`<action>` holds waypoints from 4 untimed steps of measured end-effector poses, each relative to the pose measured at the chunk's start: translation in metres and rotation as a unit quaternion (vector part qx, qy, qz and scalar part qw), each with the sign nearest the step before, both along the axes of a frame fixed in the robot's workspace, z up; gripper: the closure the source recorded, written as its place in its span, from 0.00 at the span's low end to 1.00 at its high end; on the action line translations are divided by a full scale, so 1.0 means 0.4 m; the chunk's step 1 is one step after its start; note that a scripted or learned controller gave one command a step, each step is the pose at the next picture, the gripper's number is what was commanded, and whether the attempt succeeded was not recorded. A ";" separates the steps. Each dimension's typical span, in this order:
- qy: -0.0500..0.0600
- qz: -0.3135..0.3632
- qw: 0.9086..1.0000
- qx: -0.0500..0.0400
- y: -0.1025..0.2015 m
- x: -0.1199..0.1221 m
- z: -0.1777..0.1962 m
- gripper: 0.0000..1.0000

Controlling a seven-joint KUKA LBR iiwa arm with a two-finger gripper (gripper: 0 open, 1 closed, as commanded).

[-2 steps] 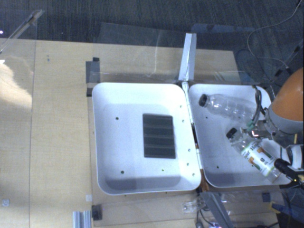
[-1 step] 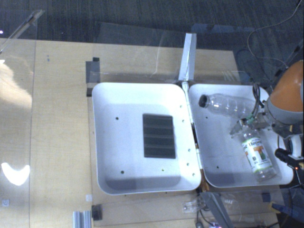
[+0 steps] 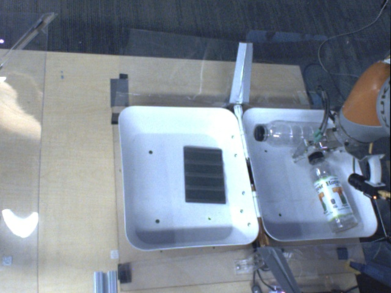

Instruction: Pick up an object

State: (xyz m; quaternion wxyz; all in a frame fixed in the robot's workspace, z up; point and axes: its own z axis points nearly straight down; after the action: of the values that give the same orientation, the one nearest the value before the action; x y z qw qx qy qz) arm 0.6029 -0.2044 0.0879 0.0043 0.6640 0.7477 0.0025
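Note:
A black ribbed rectangular pad (image 3: 204, 174) lies flat in the middle of the left bin (image 3: 137, 127). In the right bin (image 3: 275, 221), a clear plastic bottle (image 3: 284, 133) lies on its side by the far wall, its black cap pointing left. A second clear bottle with a white and orange label (image 3: 333, 199) lies near the right wall, its dark cap pointing to the far side. The arm with its orange band (image 3: 366, 99) reaches in from the right. My gripper (image 3: 320, 143) hangs between the two bottles, close to the far bottle's base and the labelled bottle's cap.
A metal divider post (image 3: 241, 72) rises behind the gap between the bins. The wooden bench (image 3: 61, 163) stretches to the left. Cables and fittings sit at the front right below the right bin.

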 end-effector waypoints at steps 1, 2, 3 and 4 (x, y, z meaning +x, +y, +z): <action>0.000 0.000 1.000 0.000 0.000 0.000 0.000 0.00; 0.032 -0.024 0.999 0.005 -0.016 0.100 -0.009 0.00; 0.002 0.048 0.999 0.000 -0.002 0.052 -0.001 0.00; 0.041 0.065 0.997 0.005 -0.012 0.113 -0.009 0.00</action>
State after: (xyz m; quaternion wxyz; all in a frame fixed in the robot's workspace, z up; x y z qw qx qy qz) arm 0.6481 -0.2090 0.0841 -0.0302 0.6133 0.7890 -0.0208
